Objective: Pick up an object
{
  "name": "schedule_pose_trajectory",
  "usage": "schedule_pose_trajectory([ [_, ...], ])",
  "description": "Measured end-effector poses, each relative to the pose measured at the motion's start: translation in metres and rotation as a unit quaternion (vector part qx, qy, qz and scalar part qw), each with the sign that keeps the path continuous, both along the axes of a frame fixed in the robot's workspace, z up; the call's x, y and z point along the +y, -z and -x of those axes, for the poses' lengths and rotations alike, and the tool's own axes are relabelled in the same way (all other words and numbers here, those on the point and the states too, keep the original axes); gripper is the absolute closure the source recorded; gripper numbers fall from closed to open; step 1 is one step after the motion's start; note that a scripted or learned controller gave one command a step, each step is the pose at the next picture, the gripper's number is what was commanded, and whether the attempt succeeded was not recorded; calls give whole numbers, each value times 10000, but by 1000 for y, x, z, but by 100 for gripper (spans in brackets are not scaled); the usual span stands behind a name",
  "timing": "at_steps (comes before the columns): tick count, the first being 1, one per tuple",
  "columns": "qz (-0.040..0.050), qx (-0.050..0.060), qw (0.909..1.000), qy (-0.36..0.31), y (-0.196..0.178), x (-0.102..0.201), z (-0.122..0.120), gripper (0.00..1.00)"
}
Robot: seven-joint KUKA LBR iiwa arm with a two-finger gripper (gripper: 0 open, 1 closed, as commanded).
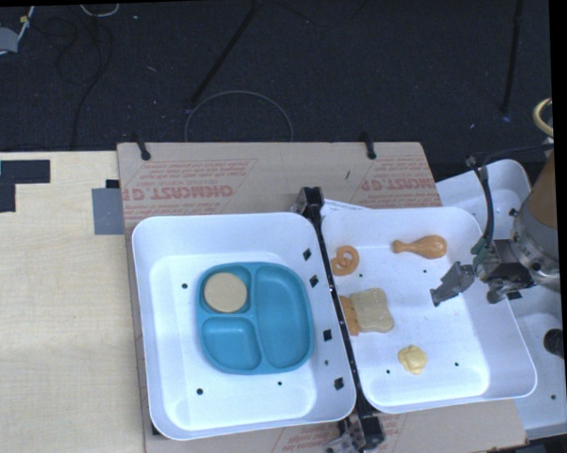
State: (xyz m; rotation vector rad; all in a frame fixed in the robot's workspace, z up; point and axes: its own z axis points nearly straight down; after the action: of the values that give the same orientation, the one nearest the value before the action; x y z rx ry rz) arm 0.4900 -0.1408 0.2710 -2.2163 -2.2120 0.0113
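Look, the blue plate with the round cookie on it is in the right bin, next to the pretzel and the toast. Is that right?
Not quite. The camera view shows the blue plate with the round cookie in the left bin. The pretzel and the toast lie in the right bin, on the other side of the divider.
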Motion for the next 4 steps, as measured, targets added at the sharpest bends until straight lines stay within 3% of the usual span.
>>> schedule_pose_trajectory([
  [1,11,-55,10000,-10,-5,0,-2,0],
  [4,-3,-23,10000,-7,160,15,-4,0],
])
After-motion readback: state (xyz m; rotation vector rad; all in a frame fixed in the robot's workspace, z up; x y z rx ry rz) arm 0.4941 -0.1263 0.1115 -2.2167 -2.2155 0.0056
